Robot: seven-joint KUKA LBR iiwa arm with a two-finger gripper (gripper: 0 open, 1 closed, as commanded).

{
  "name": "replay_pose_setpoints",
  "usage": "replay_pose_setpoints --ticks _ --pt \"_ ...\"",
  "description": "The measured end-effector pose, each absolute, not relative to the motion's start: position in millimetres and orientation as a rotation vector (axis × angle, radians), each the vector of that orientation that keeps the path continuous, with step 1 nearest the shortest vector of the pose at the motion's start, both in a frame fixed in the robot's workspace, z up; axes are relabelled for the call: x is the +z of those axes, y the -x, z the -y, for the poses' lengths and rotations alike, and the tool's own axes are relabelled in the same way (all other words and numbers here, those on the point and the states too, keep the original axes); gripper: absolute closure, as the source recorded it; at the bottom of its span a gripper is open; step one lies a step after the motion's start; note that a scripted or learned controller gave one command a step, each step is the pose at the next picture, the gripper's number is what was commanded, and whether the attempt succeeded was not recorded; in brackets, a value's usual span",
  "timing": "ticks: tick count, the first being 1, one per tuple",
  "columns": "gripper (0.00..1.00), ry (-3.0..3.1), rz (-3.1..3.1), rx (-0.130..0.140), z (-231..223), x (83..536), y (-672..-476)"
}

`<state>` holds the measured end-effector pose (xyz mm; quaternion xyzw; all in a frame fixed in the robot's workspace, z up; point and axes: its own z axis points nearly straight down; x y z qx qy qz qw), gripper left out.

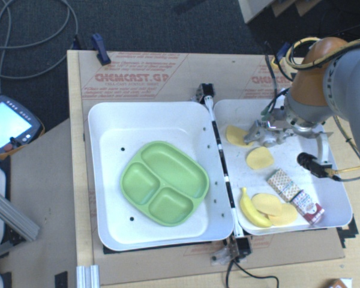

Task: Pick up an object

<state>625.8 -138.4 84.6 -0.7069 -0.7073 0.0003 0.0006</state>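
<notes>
In the right bin [342, 200] lie two yellow chip-like pieces, one [236, 135] near the bin's left wall and one [260, 158] just below it. A banana [252, 211] rests at the front with more yellow pieces [270, 205] on it. A patterned carton [294, 195] lies to their right. My gripper [265, 134] hangs low over the back of this bin, between and slightly right of the two yellow pieces, pointing left. Nothing shows held in it.
The left bin [108, 125] holds a green divided plate [164, 182]. A black clamp [205, 91] sits at the back between the bins. A blue clip [99, 48] marks the bench's back left. A black cable connector [309, 163] hangs beside the arm.
</notes>
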Motion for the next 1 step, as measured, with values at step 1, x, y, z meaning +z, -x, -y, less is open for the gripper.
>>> replay_pose_setpoints --ticks 1 --pt "0.0 2.219 2.221 0.001 114.4 84.5 -604.5"
